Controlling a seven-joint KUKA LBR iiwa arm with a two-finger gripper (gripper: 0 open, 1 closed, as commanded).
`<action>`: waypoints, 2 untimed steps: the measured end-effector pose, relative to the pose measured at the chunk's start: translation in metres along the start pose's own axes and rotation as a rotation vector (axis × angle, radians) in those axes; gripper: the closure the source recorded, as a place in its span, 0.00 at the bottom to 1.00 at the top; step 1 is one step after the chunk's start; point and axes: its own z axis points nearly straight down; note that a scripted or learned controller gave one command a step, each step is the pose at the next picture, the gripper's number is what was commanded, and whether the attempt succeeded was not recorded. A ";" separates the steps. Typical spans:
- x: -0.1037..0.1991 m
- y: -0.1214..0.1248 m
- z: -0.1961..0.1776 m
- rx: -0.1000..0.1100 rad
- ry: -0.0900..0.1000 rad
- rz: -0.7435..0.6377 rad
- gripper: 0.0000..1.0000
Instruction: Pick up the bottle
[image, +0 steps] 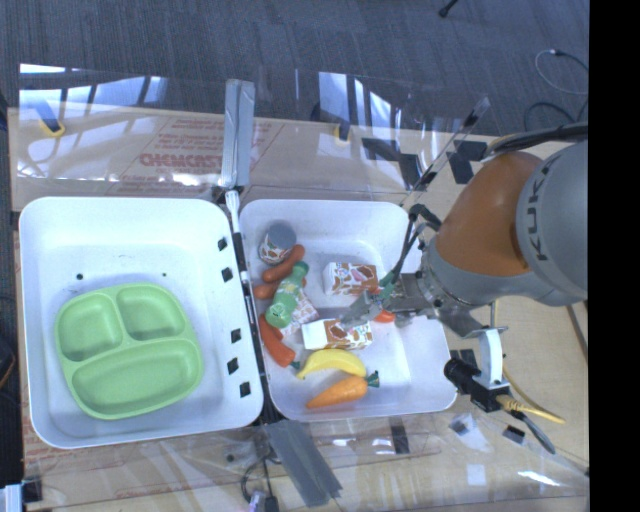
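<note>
Camera view: I see the bottle (287, 300) at nine o'clock of the fingers (372, 305), whose spread I cannot tell; likely light, slippery, best gripped mid-body.

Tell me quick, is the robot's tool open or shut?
Tool: cannot be told; it sits low in the right bin, near the carton.

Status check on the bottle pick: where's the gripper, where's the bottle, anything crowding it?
Gripper low over the right bin, finger state unclear. Green bottle lying near the bin's left wall, not held. Carton and hot dog crowd it.
</note>
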 end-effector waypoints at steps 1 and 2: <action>0.094 0.079 -0.025 -0.002 -0.001 0.010 0.00; 0.142 0.073 -0.001 0.001 -0.002 0.048 0.00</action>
